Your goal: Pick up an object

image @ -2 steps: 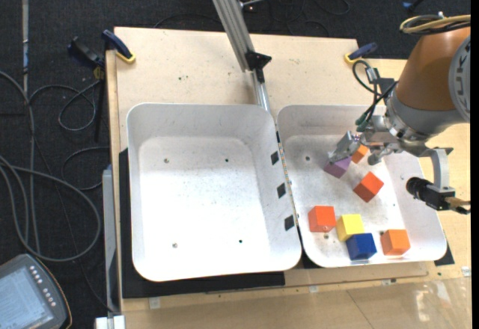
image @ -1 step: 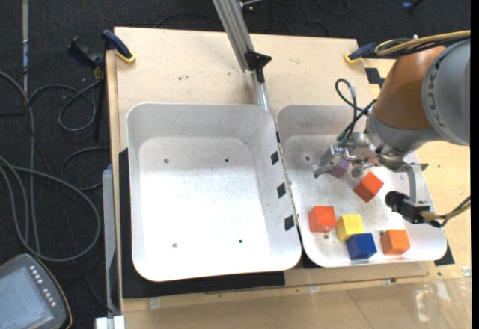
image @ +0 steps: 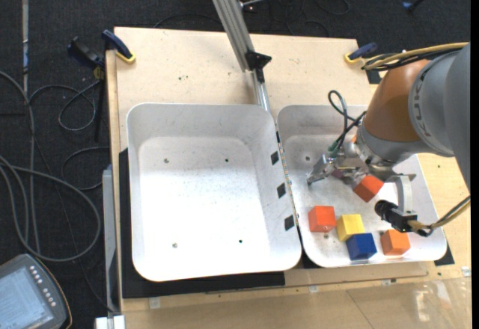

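One arm [image: 419, 103] bends low over the right bin [image: 299, 125], fingers [image: 358, 179] clamped on an orange block [image: 368, 188].

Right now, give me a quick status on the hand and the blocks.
Hand low in right bin, grip unclear. Orange block just beside it. Orange, yellow, blue, orange blocks near front edge. Cable loops over the bin.
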Motion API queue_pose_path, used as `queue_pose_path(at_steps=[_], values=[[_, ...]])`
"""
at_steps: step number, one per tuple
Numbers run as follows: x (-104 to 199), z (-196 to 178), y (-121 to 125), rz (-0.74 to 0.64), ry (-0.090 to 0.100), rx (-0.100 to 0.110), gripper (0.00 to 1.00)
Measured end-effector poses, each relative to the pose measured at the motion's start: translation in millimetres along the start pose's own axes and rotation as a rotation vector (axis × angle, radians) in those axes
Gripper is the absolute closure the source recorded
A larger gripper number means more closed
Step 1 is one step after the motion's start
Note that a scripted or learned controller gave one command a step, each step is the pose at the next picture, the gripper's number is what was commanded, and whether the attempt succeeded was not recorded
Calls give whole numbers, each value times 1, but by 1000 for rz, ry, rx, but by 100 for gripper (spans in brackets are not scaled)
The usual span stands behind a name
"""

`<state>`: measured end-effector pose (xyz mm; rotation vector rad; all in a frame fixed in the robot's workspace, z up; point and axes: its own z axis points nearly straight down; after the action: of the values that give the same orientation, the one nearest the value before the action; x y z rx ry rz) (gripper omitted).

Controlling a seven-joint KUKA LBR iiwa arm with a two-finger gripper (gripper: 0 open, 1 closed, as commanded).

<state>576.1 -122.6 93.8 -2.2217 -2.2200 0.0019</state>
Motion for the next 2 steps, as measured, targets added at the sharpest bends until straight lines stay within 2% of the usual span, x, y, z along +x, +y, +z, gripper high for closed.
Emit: queue_pose_path(at_steps=[1, 2], values=[[0, -12, 1, 1, 0, -3, 100], [-10, -71, 2, 1, -2, -8, 100]])
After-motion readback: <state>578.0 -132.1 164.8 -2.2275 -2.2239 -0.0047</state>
